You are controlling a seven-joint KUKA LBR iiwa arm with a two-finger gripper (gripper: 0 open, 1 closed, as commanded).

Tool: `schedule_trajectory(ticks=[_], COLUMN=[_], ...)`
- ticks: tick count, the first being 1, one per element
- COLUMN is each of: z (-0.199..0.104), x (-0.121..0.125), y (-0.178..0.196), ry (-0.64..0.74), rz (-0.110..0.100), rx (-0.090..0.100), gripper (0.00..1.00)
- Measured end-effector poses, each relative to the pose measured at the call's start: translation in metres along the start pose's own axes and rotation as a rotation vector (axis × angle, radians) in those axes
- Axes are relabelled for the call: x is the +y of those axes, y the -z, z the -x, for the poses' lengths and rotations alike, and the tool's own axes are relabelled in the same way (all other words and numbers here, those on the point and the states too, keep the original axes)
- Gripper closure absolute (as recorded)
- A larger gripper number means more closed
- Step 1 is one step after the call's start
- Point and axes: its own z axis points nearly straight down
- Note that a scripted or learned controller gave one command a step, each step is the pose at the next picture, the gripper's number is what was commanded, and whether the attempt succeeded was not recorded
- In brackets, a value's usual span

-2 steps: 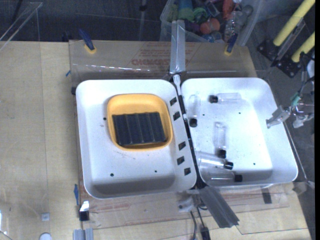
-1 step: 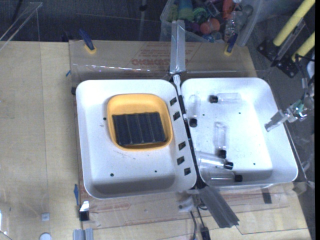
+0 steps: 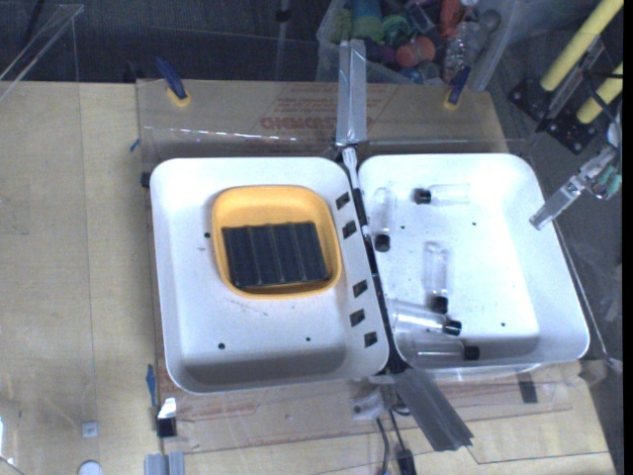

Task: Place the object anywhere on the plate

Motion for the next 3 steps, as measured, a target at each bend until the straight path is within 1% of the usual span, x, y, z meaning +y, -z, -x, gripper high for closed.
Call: schedule_trajectory(ticks=[1,2,3], z=[0.036,0.038,0.040], x=[0.051,0.054,0.057], y=[0.039,0.038,0.024], ry=[0.195,0.523,0.539], rz=[0.001,0.002,0.000], rx=[-0.001,-0.001,0.004], gripper=[0.00,0.00,0.00])
